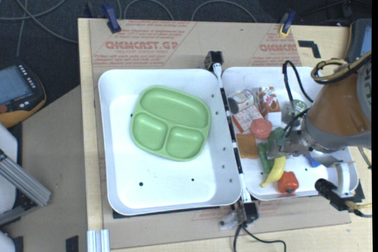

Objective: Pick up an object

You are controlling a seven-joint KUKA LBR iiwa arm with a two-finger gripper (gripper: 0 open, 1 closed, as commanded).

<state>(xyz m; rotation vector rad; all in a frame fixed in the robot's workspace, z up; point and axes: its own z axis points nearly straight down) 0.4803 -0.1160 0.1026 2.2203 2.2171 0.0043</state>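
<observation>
The tabletop point(147, 44) carried two shallow white bins side by side. The left bin point(118, 127) held a green divided plate point(170, 123) with three compartments, lying flat toward the 12 o'clock half of that bin and tilted slightly clockwise.

The right bin point(251, 189) held a cluster of small objects. Toward 12 o'clock lay a small carton point(241, 101) and beside it, at its 3 o'clock, a red-and-white packet point(268, 99). Just at 6 o'clock of the carton sat a pink round piece point(260, 127), touching a flat red-and-white card point(243, 121) at its 9 o'clock. Below those lay a brown flat piece point(247, 146). A yellow banana point(274, 169) lay slanted near the bin's 6 o'clock edge, with a red pepper-like object point(287, 183) touching its lower end at 4 o'clock. A green object point(275, 138) sat between the pink piece and the banana.

The arm point(339, 112) reached in from 3 o'clock, its orange band above the wrist. The gripper point(280, 149) hung low over the cluster, just above the banana's upper end and beside the green object. Whether its fingers were apart or closed could not be told, and nothing could be seen between them.
</observation>
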